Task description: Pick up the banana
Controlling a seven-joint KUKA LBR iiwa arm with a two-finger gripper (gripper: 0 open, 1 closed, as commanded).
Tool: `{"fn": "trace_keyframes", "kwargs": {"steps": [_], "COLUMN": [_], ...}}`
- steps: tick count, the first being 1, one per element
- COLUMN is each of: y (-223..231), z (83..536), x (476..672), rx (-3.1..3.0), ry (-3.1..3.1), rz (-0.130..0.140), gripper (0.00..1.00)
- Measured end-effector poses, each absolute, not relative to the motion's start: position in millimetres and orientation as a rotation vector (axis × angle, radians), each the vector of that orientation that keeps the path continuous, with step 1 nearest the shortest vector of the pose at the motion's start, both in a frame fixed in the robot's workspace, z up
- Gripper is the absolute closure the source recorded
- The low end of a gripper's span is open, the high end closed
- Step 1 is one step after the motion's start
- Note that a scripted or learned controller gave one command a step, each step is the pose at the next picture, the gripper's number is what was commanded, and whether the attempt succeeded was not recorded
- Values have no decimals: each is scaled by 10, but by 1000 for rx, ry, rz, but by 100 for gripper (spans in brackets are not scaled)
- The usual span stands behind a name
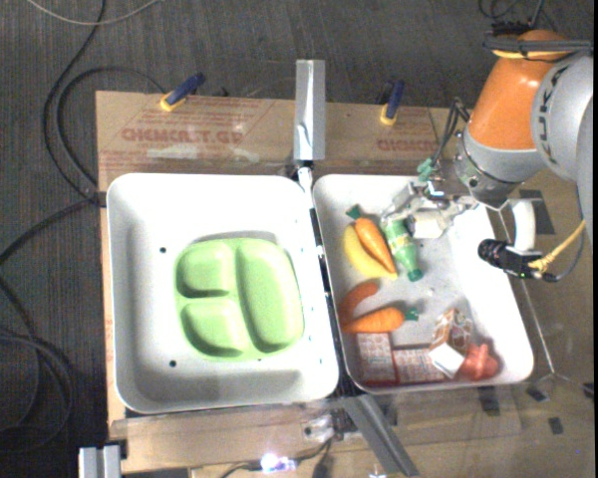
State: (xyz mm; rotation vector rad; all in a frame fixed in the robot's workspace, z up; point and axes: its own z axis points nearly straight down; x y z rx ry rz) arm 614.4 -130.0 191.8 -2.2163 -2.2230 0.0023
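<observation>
The yellow banana [356, 252] lies in the right bin [498, 307], near its left wall, partly under an orange carrot [375, 244]. My gripper [420, 210] hangs over the bin's upper middle, just right of the carrot and banana, above a green bottle [403, 248]. Nothing of the banana is between its fingers.
The left bin [140, 267] holds a green divided plate [239, 295]. In the right bin lie two more carrots [371, 309], a red patterned card [391, 358] and a red-and-white packet [462, 352]. A metal divider post [309, 118] stands at the back between the bins.
</observation>
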Motion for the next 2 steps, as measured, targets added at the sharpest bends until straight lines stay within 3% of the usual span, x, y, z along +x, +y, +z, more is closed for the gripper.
{"fn": "trace_keyframes", "kwargs": {"steps": [1, 2], "y": [-1021, -1030], "z": [899, 996], "x": [5706, 5717], "rx": [-2077, -2079], "ry": [-2369, -2371], "rz": [-9, -11], "gripper": [0, 100]}}
